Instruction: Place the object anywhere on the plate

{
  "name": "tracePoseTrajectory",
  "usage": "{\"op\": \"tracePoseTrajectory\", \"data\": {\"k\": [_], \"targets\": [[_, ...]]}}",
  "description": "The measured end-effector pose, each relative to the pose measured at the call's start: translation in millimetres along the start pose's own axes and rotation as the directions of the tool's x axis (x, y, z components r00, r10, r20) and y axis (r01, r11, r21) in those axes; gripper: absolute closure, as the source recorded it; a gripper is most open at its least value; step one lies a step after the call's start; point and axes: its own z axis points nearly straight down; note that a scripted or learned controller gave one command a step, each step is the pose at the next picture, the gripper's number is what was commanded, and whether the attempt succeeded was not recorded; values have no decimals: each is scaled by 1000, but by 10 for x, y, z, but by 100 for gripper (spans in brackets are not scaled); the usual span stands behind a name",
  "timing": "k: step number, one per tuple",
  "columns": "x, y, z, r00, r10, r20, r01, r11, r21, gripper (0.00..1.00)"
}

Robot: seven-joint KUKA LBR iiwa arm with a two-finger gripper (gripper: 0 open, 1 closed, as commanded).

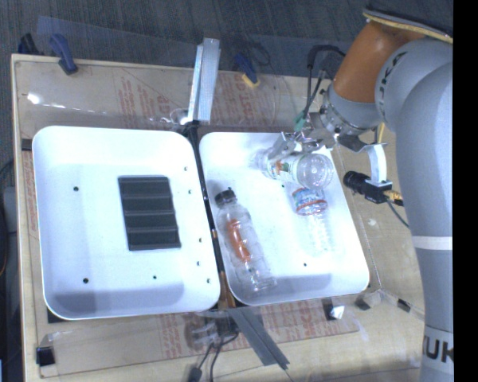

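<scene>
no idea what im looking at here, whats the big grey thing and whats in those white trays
The big grey thing with the orange band is a robot arm, reaching in from the right. One camera above the bench looks down at a slant. At the arm's tip is its claw, low over the right tray, among clear plastic bottles. One bottle with a blue label lies just below the claw, and another bottle with an orange label lies near the tray's left side. I cannot tell whether the claw holds anything. The left tray carries a dark ridged plate.
</scene>
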Motion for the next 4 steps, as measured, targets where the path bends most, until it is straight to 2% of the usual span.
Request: {"op": "tracePoseTrajectory", "data": {"k": [1,2,3,4], "targets": [[569,-720,-1139,992,127,1,-127,992,-4,100],[1162,-867,-1962,999,-47,3,47,999,-4,100],[1674,-602,-1713,982,-189,1,189,982,0,100],[1664,-814,-2074,974,-228,3,228,974,-4,100]]}}
